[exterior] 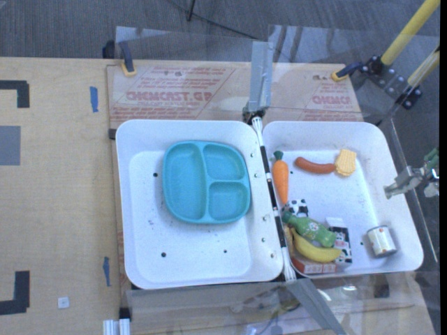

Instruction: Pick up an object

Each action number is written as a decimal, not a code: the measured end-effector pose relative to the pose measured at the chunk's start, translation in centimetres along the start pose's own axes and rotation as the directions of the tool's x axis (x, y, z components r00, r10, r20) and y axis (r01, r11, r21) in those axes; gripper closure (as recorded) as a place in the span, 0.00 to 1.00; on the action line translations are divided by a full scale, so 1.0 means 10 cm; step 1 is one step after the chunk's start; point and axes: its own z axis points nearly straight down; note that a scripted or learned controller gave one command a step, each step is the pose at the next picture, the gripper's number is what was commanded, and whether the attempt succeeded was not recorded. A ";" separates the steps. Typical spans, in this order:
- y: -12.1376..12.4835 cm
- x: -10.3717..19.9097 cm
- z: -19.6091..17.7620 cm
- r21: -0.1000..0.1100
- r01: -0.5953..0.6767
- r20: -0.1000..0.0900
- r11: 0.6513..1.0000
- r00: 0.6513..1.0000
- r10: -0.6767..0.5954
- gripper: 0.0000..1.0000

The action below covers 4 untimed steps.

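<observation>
Overhead view of my workcell. Two shallow white bins sit side by side on the worktop point(56, 187), a pale wooden surface with blue tape marks. The left bin point(140, 257) holds a teal divided plate point(207, 181), lying flat and slightly rotated, with three compartments facing up. The right bin point(401, 253) holds the candidate objects for my pick. A carrot point(280, 179) lies along the bin's left wall, green top pointing away from me. A sausage point(315, 165) lies near the far wall, its right end touching a yellow corn piece point(345, 162). At the near left corner I see a cluster: a green bottle point(310, 229) resting across a banana point(316, 250), with a small black-and-white printed item point(299, 207) just beyond them and a flat card point(340, 239) under the banana's right end. A small silver can point(380, 241) lies on its side near the right wall, well apart from the cluster. The gripper point(412, 180) enters at the right edge, above the right bin's rim, near none of the objects; I see metallic parts, but I cannot tell how it is set. Nothing is between it and any object.
</observation>
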 end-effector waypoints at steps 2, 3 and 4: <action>1.55 0.68 1.70 -0.004 -0.058 0.001 0.998 0.998 0.058 0.00; 1.50 0.78 1.89 -0.007 -0.082 0.002 0.997 0.997 0.082 0.00; 1.52 0.78 1.77 -0.011 -0.080 0.006 0.997 0.997 0.080 1.00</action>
